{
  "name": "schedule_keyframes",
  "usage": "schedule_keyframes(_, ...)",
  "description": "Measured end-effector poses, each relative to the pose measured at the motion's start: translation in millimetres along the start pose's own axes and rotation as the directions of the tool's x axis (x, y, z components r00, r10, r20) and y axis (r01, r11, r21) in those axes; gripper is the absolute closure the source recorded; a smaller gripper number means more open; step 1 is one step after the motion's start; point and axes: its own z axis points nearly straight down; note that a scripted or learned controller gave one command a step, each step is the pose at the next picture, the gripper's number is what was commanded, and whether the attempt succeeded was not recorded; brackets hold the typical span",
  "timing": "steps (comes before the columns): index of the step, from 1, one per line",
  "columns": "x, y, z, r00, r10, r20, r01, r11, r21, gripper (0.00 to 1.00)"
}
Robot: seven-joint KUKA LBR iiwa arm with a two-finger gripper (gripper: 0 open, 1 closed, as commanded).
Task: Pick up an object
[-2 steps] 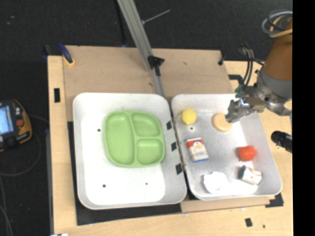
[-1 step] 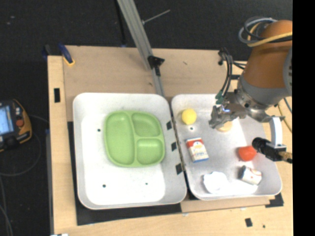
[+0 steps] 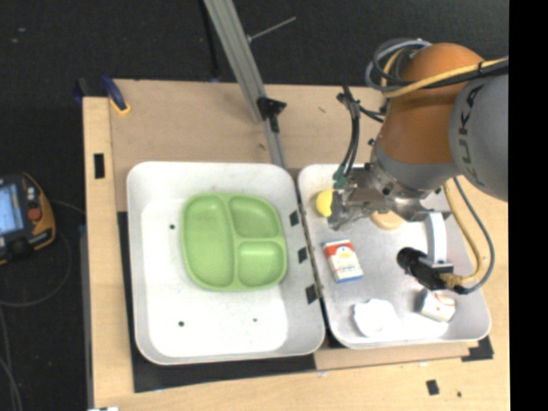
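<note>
The gripper [image 3: 336, 205] is hovering beside the yellow ball [image 3: 324, 202], which is probably light, smooth; grasping across its middle seems best.

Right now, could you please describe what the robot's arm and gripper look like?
The grey KUKA arm has a rounded orange band above the wrist, dark lettering on its shell, and yellow and grey cables looping beside it. The gripper is a dark metal assembly.

One camera looks down at a slant from above the bench [image 3: 205, 127], far enough to take in both bins [image 3: 154, 315].
</note>
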Motion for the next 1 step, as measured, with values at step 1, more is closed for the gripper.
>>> schedule_keyframes(1, 55.9, 10.5, 1.4, 1.0, 0.0, 0.0, 0.0, 1.0, -0.001, 1.0)
